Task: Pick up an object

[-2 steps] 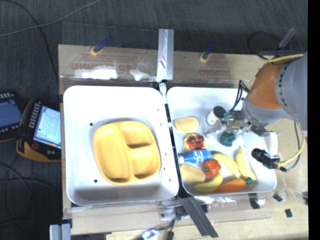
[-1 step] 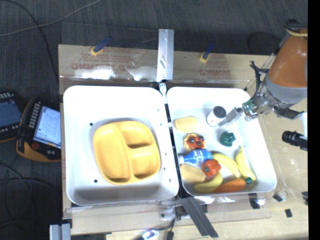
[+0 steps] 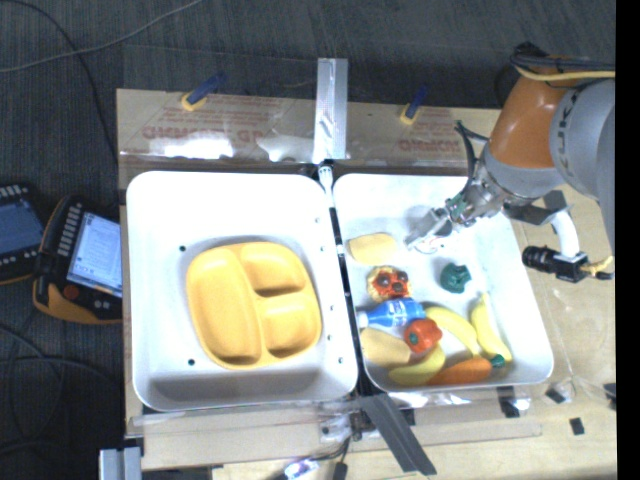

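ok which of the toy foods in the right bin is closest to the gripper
The pale bread-like piece, at the pile's top left, just left of the gripper. The small green toy sits slightly farther, below it.

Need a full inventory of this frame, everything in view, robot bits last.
left bin: 1, white, left half of bench
divided tray: 1, yellow, inside left bin
right bin: 1, white, right half of bench
bread-like piece: 1, pale tan, right bin, upper left
bananas: 2, yellow, right bin, lower right
carrot: 1, orange, right bin, bottom edge
tomato-like piece: 1, red, right bin, centre
green piece: 1, dark green, right bin, middle
blue item: 1, blue, right bin, lower left
handheld pendant: 1, orange-black, floor at left
arm: 1, grey and orange, from right
gripper: 1, over right bin's upper part
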